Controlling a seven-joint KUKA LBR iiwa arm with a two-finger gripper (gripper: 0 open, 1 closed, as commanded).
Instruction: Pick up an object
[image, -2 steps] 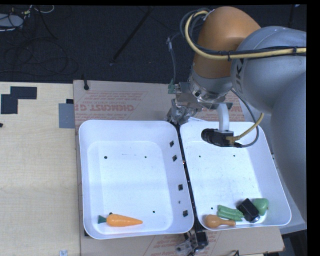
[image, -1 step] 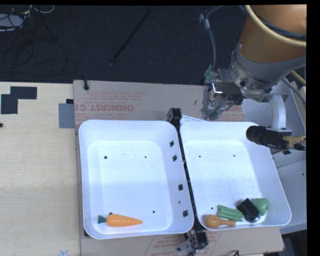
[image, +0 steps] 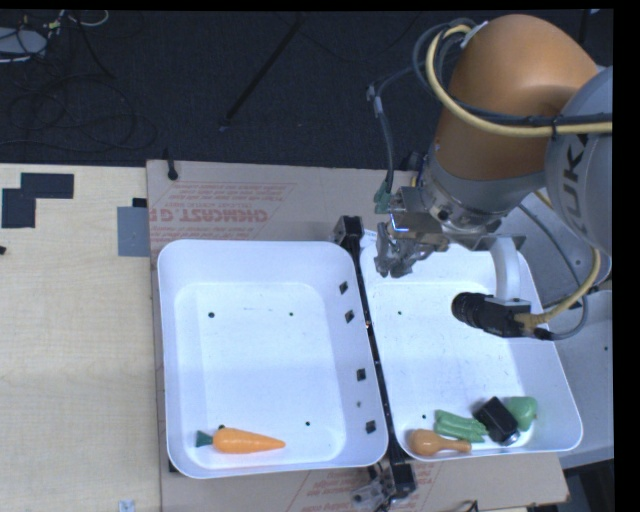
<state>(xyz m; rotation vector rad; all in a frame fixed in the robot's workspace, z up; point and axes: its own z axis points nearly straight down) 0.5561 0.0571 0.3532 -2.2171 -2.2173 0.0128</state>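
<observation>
Gripper (image: 398, 262) hangs above the right bin's (image: 560, 380) far left corner, its open-or-closed state impossible to tell; a toy carrot (image: 245, 440) lies in the left bin (image: 170, 330).

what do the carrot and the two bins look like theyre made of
Carrot: likely moulded toy plastic; uniform orange, smooth, with a slight sheen. Left bin and right bin: probably thin formed plastic; glossy white, rounded corners and lips. Neither material is certain from looks alone.

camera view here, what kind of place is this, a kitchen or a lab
Most likely a robotics lab bench, not a kitchen: a robot arm reaches over two white bins, which hold a toy carrot and other small items, with cables on the dark floor behind.
</observation>
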